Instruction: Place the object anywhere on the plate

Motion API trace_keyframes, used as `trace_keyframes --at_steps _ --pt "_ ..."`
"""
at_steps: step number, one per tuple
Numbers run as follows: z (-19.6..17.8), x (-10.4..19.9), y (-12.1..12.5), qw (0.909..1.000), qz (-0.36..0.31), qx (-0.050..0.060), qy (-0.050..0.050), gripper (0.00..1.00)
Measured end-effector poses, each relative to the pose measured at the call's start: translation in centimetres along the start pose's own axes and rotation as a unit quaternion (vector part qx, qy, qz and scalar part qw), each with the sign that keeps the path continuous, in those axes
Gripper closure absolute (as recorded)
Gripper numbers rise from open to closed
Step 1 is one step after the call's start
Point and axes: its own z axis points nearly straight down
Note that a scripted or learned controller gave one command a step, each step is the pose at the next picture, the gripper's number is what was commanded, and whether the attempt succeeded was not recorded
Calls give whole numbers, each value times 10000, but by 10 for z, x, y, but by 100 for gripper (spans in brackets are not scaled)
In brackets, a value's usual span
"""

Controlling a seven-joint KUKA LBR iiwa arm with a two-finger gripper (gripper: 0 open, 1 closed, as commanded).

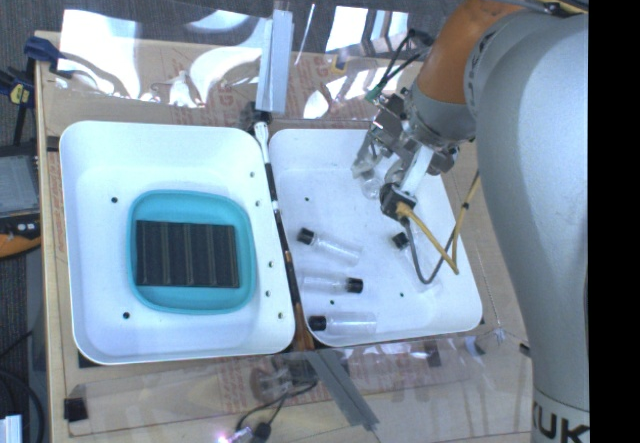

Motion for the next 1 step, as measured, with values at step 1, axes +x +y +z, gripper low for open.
trace_keyframes --at_steps 1 --pt "107 6 -74 9965 -834 -10 -12 100"
